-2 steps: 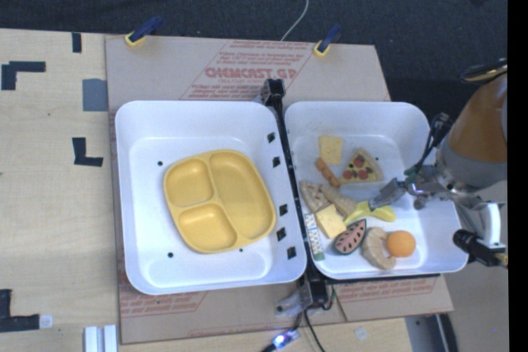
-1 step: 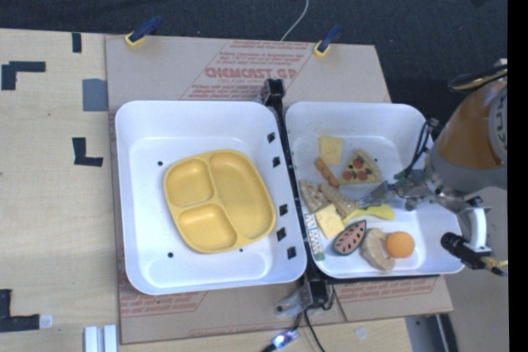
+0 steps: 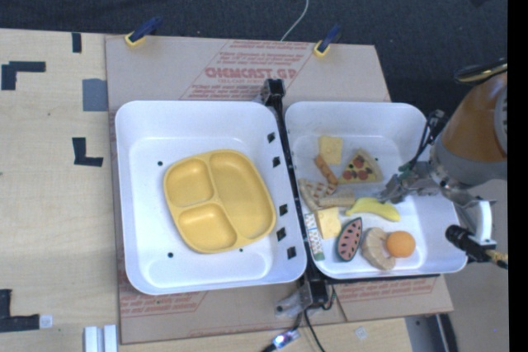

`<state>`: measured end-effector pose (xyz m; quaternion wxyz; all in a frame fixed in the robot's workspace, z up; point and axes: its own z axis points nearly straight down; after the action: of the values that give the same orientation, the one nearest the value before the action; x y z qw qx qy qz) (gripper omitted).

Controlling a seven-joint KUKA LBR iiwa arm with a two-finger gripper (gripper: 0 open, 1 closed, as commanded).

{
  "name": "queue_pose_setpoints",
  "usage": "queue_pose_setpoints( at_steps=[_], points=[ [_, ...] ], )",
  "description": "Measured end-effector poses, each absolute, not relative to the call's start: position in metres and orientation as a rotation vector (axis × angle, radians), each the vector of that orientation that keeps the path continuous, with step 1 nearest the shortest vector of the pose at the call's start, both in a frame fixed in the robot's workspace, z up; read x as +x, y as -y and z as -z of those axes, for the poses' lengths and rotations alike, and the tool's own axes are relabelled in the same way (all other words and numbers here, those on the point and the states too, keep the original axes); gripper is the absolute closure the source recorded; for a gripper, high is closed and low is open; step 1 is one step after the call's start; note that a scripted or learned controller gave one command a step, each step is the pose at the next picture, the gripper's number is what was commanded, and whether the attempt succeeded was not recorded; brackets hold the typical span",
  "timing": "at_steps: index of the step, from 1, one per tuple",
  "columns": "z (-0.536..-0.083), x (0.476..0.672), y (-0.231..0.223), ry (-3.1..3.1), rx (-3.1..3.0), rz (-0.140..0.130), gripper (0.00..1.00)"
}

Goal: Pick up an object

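The right bin (image 3: pixel 408 118) holds several toy foods. Among them are a yellow banana (image 3: pixel 374 208), a pizza slice (image 3: pixel 361 168), a cheese square (image 3: pixel 331 149), a watermelon slice (image 3: pixel 351 239) and an orange (image 3: pixel 401 244) resting on a tan bread piece (image 3: pixel 375 251). My gripper (image 3: pixel 394 190) hangs low over the right bin's right half, just above and right of the banana's far end. It looks dark and small, and nothing can be seen held in it.
The left bin (image 3: pixel 140 177) contains a yellow divided plate (image 3: pixel 219 200). A tan waffle piece (image 3: pixel 320 195), a thin orange stick (image 3: pixel 326 171) and a second cheese block (image 3: pixel 328 222) lie near the divider. The grey and orange arm (image 3: pixel 478 136) overhangs the right bin's right wall.
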<state>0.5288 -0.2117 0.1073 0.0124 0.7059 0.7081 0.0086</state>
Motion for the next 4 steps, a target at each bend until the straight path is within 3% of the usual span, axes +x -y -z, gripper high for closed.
queue_pose_setpoints(
  at_steps=[1, 2, 3, 4],
  points=[
    [-0.159, 0.54, 0.211, -2.221, 2.216, -0.002, 1.0],
    [-0.208, 0.551, 0.21, -2.222, 2.216, -0.003, 1.0],
    [-0.225, 0.552, 0.209, -2.223, 2.219, -0.001, 1.0],
    [-0.215, 0.559, 0.152, -2.229, 2.216, 0.002, 1.0]
  ],
)
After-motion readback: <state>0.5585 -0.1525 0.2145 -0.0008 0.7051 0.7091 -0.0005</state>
